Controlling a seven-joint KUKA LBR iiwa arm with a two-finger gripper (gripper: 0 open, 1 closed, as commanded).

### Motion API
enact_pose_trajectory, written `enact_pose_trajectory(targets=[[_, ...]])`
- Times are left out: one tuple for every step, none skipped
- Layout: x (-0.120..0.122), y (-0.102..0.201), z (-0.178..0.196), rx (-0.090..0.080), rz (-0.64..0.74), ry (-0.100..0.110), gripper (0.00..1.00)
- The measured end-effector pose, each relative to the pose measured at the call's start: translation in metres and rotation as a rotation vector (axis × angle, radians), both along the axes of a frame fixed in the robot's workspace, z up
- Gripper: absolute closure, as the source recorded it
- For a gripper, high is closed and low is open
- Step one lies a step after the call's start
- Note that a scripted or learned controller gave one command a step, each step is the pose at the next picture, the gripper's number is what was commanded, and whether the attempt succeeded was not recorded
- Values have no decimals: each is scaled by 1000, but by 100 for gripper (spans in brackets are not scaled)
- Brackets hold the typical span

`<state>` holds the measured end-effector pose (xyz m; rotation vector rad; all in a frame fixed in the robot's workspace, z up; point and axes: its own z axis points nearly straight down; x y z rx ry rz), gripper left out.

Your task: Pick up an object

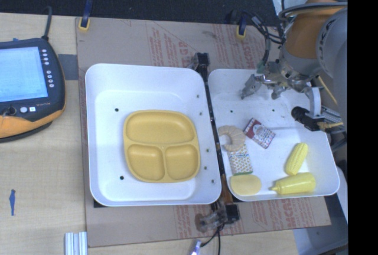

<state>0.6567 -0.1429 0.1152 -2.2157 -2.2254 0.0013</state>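
Note:
My gripper (263,88) hangs over the far end of the right bin (269,105), its two fingers spread apart with nothing between them. Nearer the camera in that bin lie a small red and white packet (259,133), a beige ring-shaped piece (231,137), a patterned green and white packet (240,160), a pale yellow disc (245,184), a yellow corn cob (296,158) and a yellow squeeze bottle (294,183). The gripper is well above and behind all of them, closest to the red packet.
The left bin (100,130) holds a yellow three-compartment plate (160,145). A teach pendant (26,82) lies on the bench at far left. Black clamps (202,62) sit between the bins. The grey arm with its orange band (310,29) fills the upper right.

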Motion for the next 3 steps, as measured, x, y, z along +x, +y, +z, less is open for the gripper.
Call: enact_pose_trajectory(targets=[[-30, 53, 104, 0, 1, -3, 0], [-52, 26, 16, -2, 0, 5, 0], [-94, 35, -19, -5, 2, -9, 0]])
